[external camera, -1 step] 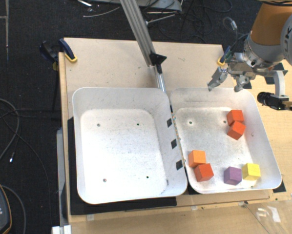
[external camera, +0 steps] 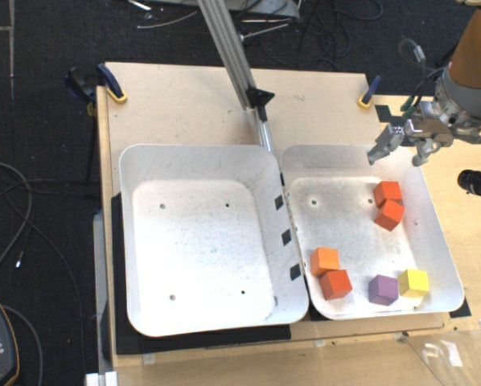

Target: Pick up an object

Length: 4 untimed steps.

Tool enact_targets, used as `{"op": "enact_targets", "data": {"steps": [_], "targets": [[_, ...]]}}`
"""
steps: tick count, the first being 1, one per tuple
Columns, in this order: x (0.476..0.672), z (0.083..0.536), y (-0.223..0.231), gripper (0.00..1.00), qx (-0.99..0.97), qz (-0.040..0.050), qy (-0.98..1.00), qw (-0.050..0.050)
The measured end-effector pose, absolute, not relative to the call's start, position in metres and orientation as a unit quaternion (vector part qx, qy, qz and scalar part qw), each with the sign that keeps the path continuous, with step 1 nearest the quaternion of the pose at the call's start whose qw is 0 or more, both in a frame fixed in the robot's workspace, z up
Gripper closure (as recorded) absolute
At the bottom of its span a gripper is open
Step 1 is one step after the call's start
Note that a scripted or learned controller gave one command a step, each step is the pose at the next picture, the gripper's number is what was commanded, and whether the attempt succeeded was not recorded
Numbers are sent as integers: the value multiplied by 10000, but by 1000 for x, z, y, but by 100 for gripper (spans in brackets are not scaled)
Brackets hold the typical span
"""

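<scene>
Camera view showed the right bin holding six blocks, the arm above its far right corner. Its gripper hung spread and empty: the approach step. Nearest, the two red blocks by the right wall called for a descent.

Arm cropped at right edge

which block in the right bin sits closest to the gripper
The upper orange-red block, at the far end of the pair just below the gripper; the others lie nearer the front rim.
</scene>
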<state>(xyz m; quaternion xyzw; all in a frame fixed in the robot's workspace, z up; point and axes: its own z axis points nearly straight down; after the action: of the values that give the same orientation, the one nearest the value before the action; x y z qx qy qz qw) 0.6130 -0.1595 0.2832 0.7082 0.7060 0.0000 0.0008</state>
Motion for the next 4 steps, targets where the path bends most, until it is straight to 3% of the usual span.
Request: {"op": "enact_targets", "data": {"steps": [1, 2, 3, 4], "targets": [[547, 184, -218, 0, 7094, -35, 7048, -37], [609, 93, -217, 0, 7059, 3, 7083, 26], [608, 106, -217, 100, 7070, 6, 7072, 21], [652, 171, -146, 100, 7038, 33, 7104, 34]]}}
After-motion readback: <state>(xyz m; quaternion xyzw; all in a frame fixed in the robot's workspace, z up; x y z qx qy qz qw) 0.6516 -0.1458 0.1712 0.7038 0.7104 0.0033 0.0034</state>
